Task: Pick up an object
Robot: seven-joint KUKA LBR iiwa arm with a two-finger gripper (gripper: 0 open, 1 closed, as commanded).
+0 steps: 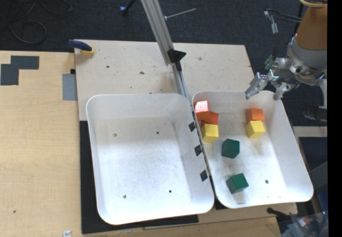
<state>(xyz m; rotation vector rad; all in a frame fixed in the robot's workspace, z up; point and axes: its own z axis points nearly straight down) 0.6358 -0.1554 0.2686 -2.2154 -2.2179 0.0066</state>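
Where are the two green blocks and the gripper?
Upper green block (230, 148): camera view, on its top face.
Lower green block (236, 182): camera view, on its top face.
Gripper (265, 88): camera view, midway between its fingertips.

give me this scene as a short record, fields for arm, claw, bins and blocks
arm: grey with orange band, reaching in from the right
claw: open, holding nothing, above the right bin's far rim
left bin: white, shallow
right bin: white, shallow, holds six blocks
orange blocks: one by the divider, one near the claw
yellow blocks: one against the divider-side orange, one against the other orange
green blocks: one mid-bin, one nearer the front
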